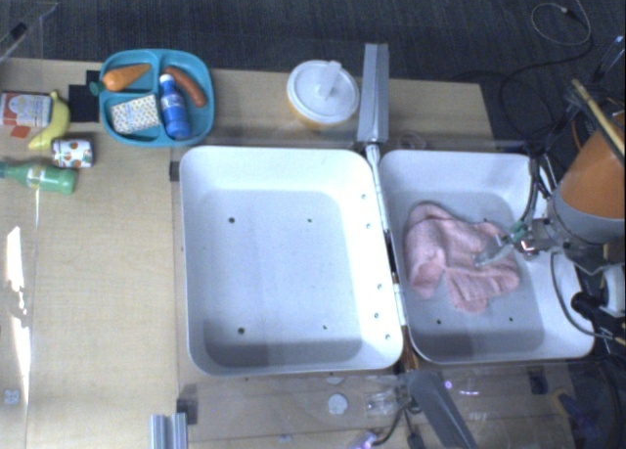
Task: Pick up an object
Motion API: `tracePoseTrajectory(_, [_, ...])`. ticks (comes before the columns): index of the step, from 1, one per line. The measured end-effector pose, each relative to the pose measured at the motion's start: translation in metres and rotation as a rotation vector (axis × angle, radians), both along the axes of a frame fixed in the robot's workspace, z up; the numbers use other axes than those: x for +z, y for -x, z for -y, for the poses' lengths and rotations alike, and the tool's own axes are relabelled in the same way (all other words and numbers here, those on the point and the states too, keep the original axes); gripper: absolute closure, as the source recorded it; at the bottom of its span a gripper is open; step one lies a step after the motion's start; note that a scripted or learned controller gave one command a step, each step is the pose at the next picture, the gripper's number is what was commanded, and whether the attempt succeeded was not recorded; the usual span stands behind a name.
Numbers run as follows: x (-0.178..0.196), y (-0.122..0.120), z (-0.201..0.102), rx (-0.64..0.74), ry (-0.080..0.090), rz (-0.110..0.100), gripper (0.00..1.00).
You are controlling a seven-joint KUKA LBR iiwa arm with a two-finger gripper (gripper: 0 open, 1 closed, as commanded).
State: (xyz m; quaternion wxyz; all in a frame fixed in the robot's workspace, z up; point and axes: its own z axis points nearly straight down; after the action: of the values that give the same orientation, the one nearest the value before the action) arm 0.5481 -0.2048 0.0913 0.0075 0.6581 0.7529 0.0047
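A pink cloth [452,263] is seen crumpled in soft folds, pale rose in colour, wider at its left lobe and tapering toward a lower right flap. It is found lying in the right bin [489,344], near the middle of the floor and somewhat toward the wall shared with the left bin [284,354]. The gripper [497,252] is positioned at the cloth's right edge, its tips down against the fabric. How the gripper is set cannot be told.

Two bins [279,168], one pink cloth [455,261] in the right, one blue tray [156,95] and one lidded cup [323,93] behind the left
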Motion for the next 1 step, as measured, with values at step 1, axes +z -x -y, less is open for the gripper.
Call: tracePoseTrajectory(1, [0.0001,0.0312,0.0003,-0.009,0.001,0.002,0.00])
